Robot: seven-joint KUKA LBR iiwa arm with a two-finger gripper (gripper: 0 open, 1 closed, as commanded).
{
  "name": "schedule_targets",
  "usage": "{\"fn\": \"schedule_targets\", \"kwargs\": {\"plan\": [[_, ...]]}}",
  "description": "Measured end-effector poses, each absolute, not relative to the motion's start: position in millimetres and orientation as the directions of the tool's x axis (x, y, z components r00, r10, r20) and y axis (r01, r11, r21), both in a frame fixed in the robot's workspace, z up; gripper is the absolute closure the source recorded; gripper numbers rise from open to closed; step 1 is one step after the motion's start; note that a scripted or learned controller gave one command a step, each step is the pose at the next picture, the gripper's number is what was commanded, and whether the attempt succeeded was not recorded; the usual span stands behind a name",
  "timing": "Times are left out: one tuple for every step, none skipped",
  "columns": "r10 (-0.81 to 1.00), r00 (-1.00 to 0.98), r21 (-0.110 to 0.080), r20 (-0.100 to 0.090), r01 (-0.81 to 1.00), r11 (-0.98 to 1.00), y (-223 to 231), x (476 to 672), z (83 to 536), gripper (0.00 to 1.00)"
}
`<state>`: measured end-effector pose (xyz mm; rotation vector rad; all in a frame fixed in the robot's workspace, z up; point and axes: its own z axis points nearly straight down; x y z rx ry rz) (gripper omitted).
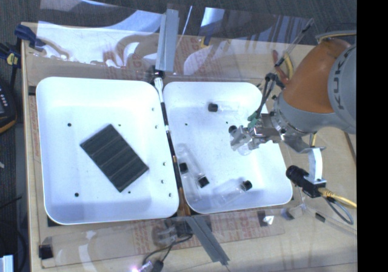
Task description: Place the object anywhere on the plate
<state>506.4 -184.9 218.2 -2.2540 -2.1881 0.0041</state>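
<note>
A dark ribbed rectangular plate point(114, 157) lies at a slant in the left bin point(48, 92). Several small clear vials with black caps are scattered in the right bin point(276, 195): one at the back point(213, 107), one by the left wall point(183, 168), one beside it point(203, 181), and one near the front point(245, 185). My gripper point(240, 138) hangs low over the right side of the right bin. A small black cap point(232, 129) shows just at its tip, and whether it is touched is unclear.
A metal divider rail point(167, 37) stands behind the seam between the bins. Clear plastic sheeting point(109, 22) lies along the back of the bench. My arm's orange band point(312, 83) looms over the right bin's right rim.
</note>
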Motion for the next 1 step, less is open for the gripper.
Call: {"fn": "schedule_targets", "kwargs": {"plan": [[0.991, 0.131, -0.005, 0.001, 0.991, -0.131, -120.9, 516.9, 186.7, 1.00]]}}
